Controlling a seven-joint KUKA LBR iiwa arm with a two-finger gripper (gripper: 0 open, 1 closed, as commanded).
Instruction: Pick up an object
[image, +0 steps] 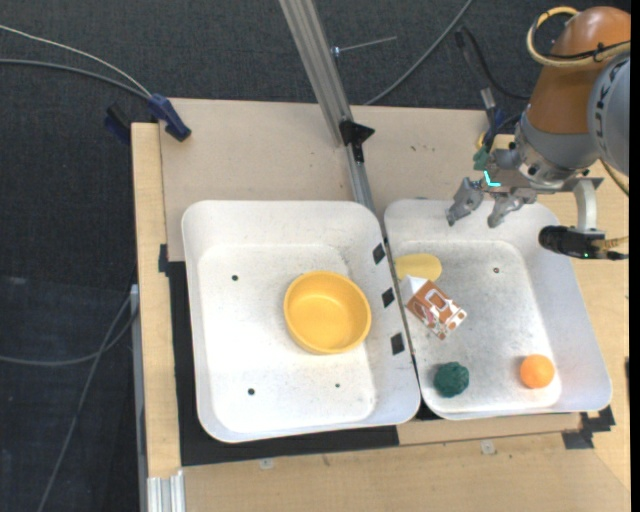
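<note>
You have the arm (570, 90) entering from the right of the camera view, grey with its orange section uppermost, and its gripper (482, 212) hangs over the far rim of the right bin (560, 300). The two fingers (462, 205) are spread apart, released, with nothing between them. They point down toward the upper left corner of that bin, above bare white floor.

In the right bin you will find four things. A pale yellow oval piece (418, 266) lies close to the left wall, near the divide between the bins. Just below it, touching or nearly touching, sits a small box with orange and white markings (436, 308), tilted on a diagonal. A dark green ball (451, 379) rests near the front left corner, and an orange ball (537, 371) rests near the front right corner, well apart from the green one. All four lie nearer the front than the gripper and none is in contact with it.

The left bin (240, 240) holds a yellow bowl (327, 312), upright, mouth open upward, set a little right of the bin's middle.

Both bins sit side by side on the table (260, 150). A metal pole (322, 70) slants in from the top edge down to the gap between the bins. A blue clamp (170, 117) is fixed at the far left corner of the table, with a cable running off from it.
</note>
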